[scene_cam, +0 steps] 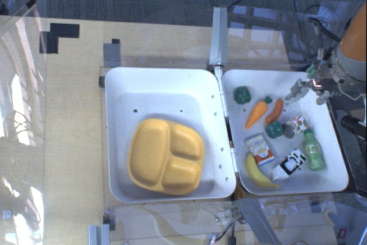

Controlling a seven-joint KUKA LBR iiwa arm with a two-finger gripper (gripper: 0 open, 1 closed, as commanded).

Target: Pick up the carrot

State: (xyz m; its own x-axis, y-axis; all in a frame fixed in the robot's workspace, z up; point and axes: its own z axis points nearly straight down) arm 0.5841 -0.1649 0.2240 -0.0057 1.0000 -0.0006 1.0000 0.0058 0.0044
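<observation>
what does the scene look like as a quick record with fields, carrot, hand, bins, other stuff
carrot: carrot lies tilted in the right bin, upper left part
hand: hand hovers over the right bin's upper right, apart from the carrot, nothing seen between its fingers
beside carrot: a smaller orange piece to its right, a dark green item above left
left bin: left bin holds a yellow divided tray
other items: banana, green bottle, small cartons
task state: carrot not yet picked up

Yellow tray (166, 156) — banana (259, 172), green bottle (313, 151).
</observation>
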